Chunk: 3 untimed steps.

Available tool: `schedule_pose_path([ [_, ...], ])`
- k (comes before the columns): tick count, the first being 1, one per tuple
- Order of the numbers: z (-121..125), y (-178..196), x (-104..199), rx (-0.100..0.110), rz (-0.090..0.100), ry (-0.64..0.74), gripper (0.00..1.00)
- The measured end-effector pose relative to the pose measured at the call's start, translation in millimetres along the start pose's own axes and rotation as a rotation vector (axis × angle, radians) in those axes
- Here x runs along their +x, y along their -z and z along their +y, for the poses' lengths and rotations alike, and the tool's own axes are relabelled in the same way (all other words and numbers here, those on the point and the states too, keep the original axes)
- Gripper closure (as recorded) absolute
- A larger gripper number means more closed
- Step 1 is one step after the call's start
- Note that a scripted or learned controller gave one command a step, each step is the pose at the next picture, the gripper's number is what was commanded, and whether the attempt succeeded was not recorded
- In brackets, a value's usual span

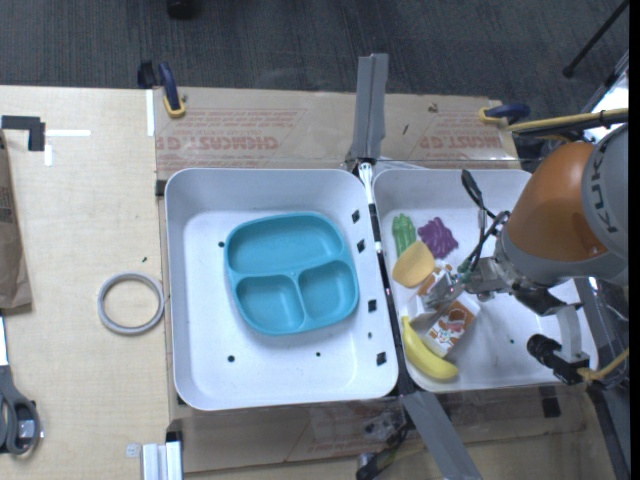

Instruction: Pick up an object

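Yellow shows twice in your right bin [520, 368]: a banana [425, 353] curves along the bin's lower left corner, and a rounded yellow piece [413, 264] sits above it, near the divider. Between them, at the middle right of the frame, lies a small carton [450, 330] with a red and white label, touching the banana's upper side. Your gripper [450, 290] is low over the carton's top end, just right of the yellow piece; from this angle you cannot tell how it is set or whether it has anything. Above these, toward the bin's upper left, a green vegetable [403, 233] stands beside a purple bunch [437, 236]. The arm [555, 213], with its orange band, covers the bin's right side.

Left of the divider, the left bin [200, 348] carries a blue tray [291, 272] with three compartments. On the bench [80, 208] at the far left lies a grey ring [131, 302], and scissors [17, 418] sit at the lower left corner.
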<state>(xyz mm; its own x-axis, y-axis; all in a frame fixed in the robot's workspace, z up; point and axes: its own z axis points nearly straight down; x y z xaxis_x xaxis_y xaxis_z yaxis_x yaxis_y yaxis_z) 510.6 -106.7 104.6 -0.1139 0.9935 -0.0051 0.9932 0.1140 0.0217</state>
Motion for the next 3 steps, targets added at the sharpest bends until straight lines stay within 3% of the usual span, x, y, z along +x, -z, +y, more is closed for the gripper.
schedule_pose_path([
  [1,2.2,-0.1,-1.3,0.001,0.002,0.03,0.0],
  [2,6.4,13.4,-1.4,-0.01,0.004,0.027,1.0],
  [3,5.7,12.6,-1.6,-0.008,0.004,0.026,0.0],
])
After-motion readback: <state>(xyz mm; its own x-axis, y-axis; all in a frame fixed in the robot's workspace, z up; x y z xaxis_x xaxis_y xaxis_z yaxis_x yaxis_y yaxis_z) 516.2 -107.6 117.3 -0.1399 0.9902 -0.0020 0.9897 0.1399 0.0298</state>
